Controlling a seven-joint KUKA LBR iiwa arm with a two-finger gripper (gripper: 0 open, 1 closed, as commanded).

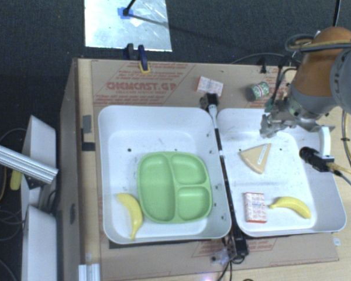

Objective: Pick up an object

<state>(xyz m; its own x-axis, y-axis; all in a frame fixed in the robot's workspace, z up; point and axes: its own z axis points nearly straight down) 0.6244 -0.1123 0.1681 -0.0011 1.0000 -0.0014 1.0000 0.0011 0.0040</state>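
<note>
You see the end effector (271,126) over the right bin (333,198), near the cheese wedge (257,157); you cannot tell its state.

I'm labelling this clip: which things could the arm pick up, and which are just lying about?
Pickable, in the bins:
cheese wedge
right banana
small box
left banana
green plate

Lying about on the bench:
tape roll
paper tag
clamp

Beyond the bins at twelve o'clock, a roll of green tape (259,90) and a small printed card (210,85) lie on the cardboard-covered surface (140,84).
</note>
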